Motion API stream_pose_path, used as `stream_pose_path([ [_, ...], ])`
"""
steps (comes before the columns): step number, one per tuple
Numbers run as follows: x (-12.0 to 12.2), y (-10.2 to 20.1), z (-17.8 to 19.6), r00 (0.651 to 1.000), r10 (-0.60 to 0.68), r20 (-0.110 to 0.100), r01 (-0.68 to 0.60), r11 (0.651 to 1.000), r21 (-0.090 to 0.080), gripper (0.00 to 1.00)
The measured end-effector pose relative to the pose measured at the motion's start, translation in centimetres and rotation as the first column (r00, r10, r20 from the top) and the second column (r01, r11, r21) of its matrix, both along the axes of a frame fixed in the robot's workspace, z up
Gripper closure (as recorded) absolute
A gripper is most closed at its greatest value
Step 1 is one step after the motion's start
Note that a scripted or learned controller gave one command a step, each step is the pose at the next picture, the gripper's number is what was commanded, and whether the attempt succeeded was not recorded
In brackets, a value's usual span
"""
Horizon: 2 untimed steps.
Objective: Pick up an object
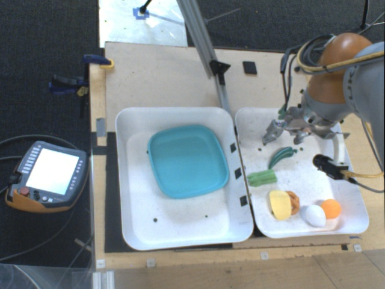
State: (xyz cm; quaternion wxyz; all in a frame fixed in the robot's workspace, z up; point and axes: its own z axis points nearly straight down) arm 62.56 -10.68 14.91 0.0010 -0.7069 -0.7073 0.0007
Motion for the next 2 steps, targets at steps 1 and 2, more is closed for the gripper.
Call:
stream_pose_path([
  [1,0.1,0.0,-4.8,1.0,0.0,0.007,0.0,1.0,-0.001,0.0],
  [2,0.2,0.0,-3.7,1.0,0.0,0.008,0.0,1.0,-0.001,1.0],
])
